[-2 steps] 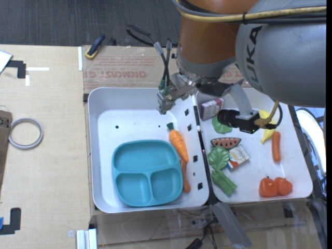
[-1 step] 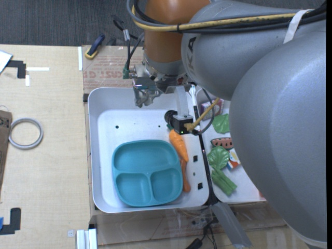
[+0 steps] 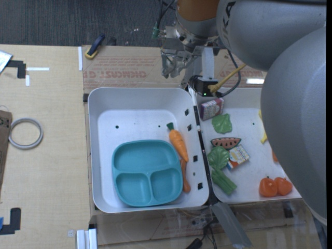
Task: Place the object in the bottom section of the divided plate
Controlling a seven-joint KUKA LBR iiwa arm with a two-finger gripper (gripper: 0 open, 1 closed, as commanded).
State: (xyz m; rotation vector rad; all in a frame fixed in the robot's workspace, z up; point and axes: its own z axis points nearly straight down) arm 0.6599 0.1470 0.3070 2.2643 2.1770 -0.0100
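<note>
The table (image 3: 41, 180) is pale wood, with a roll of tape (image 3: 24, 133) lying at its left and dark carpet (image 3: 72, 9) beyond the far edge. A flattened cardboard sheet (image 3: 124, 69) lies under the far side of the left bin (image 3: 98, 139), which holds the teal divided plate (image 3: 148, 173) — a toy carrot (image 3: 179, 144) rests against the plate's right rim. The gripper (image 3: 174, 69) hangs above the bins' far edge; whether its jaws are spread I cannot tell. The right bin (image 3: 249, 123) holds toy foods — tomatoes (image 3: 275, 187), a watermelon slice (image 3: 226, 142).
</note>
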